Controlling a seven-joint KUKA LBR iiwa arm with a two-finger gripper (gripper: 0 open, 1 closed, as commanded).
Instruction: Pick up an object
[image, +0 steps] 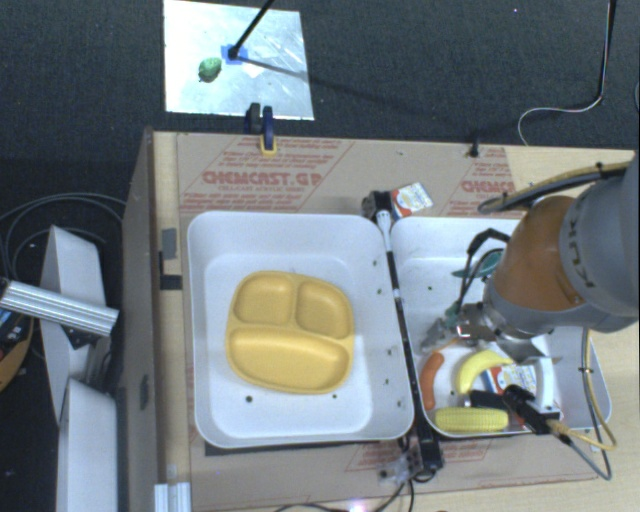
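- The left bin (205, 300) holds one thing, a yellow divided plate (291, 331), lying flat near its middle and well apart from the arm.
- The right bin (425, 240) is crowded at its near end. A banana (480, 366), a corn cob (470, 419), an orange-red sausage-shaped piece (430, 378) and a small printed packet (518, 378) lie there close together.
- The grey and orange arm (560, 265) lies across the right bin's far half and hides much of its floor.
- Outside the bins, a small printed carton (410, 198) lies on the bench just beyond the wall the two bins share.
- Bare floor rings the plate on all sides in the left bin. In the right bin, open floor shows at the far left corner.
- The sausage-shaped piece lies just beside the shared wall, and the corn cob lies along the near wall.
- The gripper (450, 328) is low in the right bin, just beyond the banana and the sausage-shaped piece. Whether it is spread or closed cannot be told, and nothing is seen held in it.
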